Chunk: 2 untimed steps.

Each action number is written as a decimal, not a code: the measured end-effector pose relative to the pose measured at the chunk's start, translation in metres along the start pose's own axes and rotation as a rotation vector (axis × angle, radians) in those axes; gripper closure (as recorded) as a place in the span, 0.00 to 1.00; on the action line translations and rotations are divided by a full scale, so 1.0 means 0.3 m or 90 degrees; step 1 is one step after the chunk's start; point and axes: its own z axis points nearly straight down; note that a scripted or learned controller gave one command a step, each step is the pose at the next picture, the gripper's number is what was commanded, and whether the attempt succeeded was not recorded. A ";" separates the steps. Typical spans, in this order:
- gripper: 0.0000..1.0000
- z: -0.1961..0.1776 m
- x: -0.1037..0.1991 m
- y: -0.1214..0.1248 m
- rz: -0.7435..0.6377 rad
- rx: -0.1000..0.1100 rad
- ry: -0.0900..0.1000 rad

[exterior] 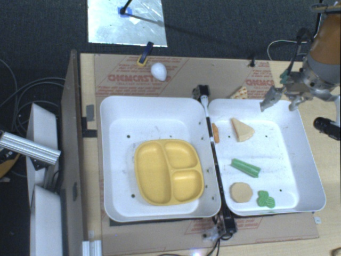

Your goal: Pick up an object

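The gripper [281, 101] is hanging with fingers spread and empty, over the far edge of the right bin [306, 159]. Inside this bin a pale yellow cheese wedge [242, 129] is lying, just below the gripper.

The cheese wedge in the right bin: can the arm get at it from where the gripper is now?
Probably yes. The cheese wedge lies alone on the bin floor, apart from the green stick, and the gripper hangs open above the bin's far rim.

Bare floor lies between the cheese wedge [242, 129] and green stick [245, 167].
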 end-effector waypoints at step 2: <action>0.00 0.597 0.102 -0.270 0.002 0.002 0.001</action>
